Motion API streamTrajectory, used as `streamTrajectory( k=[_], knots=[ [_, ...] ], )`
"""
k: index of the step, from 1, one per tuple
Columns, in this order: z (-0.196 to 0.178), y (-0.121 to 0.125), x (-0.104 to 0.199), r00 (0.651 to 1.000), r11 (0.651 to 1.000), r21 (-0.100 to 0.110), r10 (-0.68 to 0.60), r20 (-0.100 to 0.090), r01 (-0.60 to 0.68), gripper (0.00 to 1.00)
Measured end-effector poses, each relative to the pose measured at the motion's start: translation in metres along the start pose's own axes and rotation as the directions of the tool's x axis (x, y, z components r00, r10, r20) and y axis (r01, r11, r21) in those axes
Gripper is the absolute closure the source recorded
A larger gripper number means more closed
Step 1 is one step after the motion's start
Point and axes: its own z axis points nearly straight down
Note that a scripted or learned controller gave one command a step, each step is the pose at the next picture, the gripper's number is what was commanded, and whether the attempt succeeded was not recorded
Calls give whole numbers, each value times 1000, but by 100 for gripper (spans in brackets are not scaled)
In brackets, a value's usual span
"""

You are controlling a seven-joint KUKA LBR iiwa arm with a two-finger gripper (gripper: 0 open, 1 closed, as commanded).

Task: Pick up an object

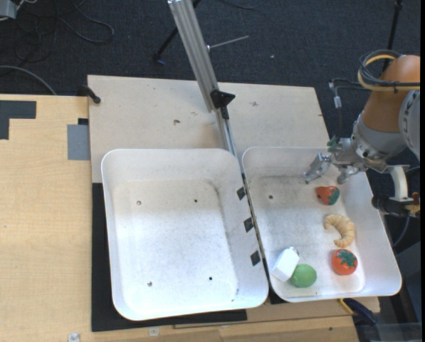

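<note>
Camera view: nearest me, in the right bin's (383, 291) front corner, a white block (285, 262) touches a green ball (304, 276), with a red tomato (344, 261) and croissant (340, 227) beyond. Farther back, my gripper (329, 172) hangs open, fingers spread and holding nothing, just above a small red fruit (327, 194).

A pale bench (162, 112) carries two shallow white bins side by side, and the gripper (329, 171) hangs over the far part of the right bin (269, 166). Just below the gripper in that bin lies a red and green piece (327, 194), then a tan croissant-shaped piece (340, 228), a red tomato-like piece (344, 261), and nearer the front a green ball (303, 276) touching a white block (285, 263). The left bin (173, 230) sits well to the gripper's left.
</note>
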Motion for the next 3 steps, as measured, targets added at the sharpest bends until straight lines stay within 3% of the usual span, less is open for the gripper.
streamTrajectory(
  k=[1, 2, 3],
  knots=[
    [43, 0, 1, 1000, 1000, -4, -1, 2, 1, 0],
    [31, 1, 1, 1000, 1000, -6, -4, 3, 4, 100],
    [-33, 2, 4, 1000, 1000, -14, 2, 4, -2, 100]
  ],
)
